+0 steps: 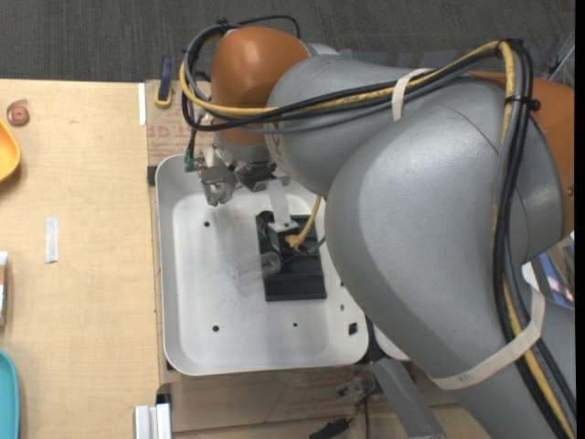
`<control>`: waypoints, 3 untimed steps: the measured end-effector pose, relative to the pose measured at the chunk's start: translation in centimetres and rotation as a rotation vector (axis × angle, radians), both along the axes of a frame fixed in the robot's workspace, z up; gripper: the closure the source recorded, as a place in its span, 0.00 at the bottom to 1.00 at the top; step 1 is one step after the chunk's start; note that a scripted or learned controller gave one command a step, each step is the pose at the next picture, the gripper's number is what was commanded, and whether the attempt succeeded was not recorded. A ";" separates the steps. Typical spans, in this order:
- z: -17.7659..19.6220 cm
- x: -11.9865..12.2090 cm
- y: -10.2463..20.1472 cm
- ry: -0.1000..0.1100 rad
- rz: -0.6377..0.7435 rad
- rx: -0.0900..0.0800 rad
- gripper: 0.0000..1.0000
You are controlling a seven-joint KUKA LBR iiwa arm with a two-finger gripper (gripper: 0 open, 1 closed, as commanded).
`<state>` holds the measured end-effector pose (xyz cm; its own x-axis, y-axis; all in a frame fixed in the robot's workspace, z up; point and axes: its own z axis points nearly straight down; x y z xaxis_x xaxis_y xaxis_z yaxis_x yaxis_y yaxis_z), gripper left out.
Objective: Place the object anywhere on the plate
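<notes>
My gripper [216,190] hangs low over the far left corner of the white bin [196,337], just under the orange band of the wrist. I see nothing between its tips, and the bin floor under it looks bare. A yellow dish edge [5,154] shows at the far left of the wooden bench, and a teal rim [5,393] lies at the bottom left. I cannot tell which of them is the plate. The big grey arm hides the right half of the scene.
On the wooden bench [91,318] left of the bin lie a small brown disc [16,112] and a short white strip [51,240]. A blue clip [164,79] sits at the bench's far edge beside the bin.
</notes>
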<state>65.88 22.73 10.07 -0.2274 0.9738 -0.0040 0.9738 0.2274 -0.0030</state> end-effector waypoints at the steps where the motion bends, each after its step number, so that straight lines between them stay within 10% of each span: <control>1: 0.6 -3.6 -0.6 0.000 0.380 0.004 1.00; 2: -0.9 -8.7 -4.4 0.001 0.707 0.005 1.00; 3: -0.9 -3.4 -5.8 -0.002 1.093 0.005 1.00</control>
<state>62.49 16.96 9.18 -0.9693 0.2459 -0.0020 0.2459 0.9693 0.0014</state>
